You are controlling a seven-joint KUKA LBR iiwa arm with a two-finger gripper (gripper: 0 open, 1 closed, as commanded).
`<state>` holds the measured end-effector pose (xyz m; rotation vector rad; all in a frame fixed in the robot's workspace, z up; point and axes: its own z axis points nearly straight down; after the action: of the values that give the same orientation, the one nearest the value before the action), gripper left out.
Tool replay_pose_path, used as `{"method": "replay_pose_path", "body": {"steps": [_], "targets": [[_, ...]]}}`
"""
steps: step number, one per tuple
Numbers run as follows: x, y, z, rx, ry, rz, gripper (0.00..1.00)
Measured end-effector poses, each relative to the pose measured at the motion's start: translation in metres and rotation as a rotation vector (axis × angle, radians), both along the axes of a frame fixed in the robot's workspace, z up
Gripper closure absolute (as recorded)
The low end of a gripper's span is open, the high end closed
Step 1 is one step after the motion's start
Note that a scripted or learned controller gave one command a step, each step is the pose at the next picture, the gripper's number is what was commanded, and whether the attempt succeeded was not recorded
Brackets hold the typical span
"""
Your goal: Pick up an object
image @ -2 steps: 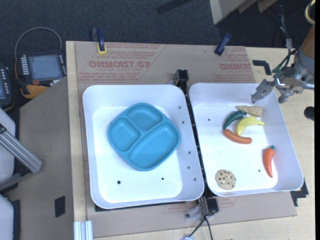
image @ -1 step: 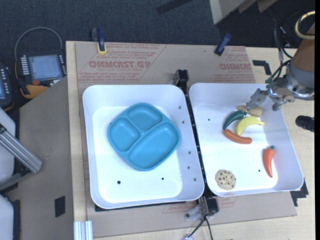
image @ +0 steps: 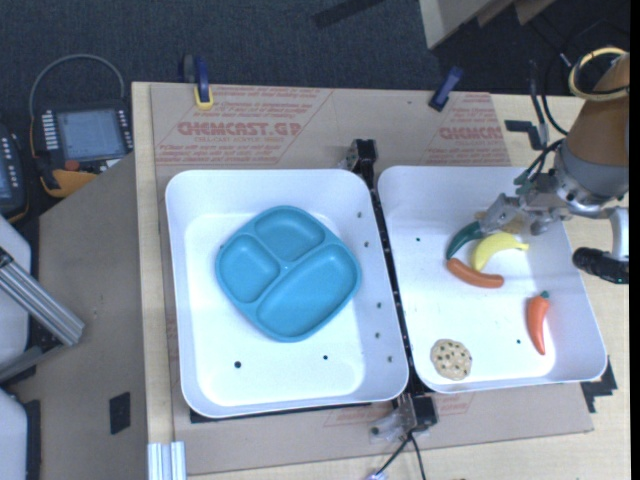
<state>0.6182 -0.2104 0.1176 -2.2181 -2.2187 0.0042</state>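
Observation:
My gripper (image: 520,215) hangs over the back right part of the right bin (image: 420,298), under the grey wrist with its orange band. Just below it lies a yellow banana (image: 498,249), touching a green pepper-like piece (image: 462,236) on its left. A red-orange sausage (image: 475,274) rests against the front of the banana. An orange carrot (image: 538,321) lies near the bin's right wall, and a round cookie (image: 451,358) sits at the front. The gripper stands close above the banana's far end; nothing is seen held.
The left bin (image: 200,268) holds a blue divided plate (image: 288,271) in its middle. A black clamp (image: 362,154) sits where the two bins meet at the back. A tablet-like device (image: 88,134) lies off the bench at left.

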Motion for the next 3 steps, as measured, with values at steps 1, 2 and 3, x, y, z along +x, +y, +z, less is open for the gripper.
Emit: {"method": "replay_pose_path", "body": {"steps": [1,2,3], "targets": [[0.002,0.0,0.014,-0.002,-0.007,0.001,1.0],[0.006,-0.01,0.064,-0.005,-0.012,0.0,1.0],[0.004,-0.011,0.129,-0.005,-0.014,0.0,1.0]]}}
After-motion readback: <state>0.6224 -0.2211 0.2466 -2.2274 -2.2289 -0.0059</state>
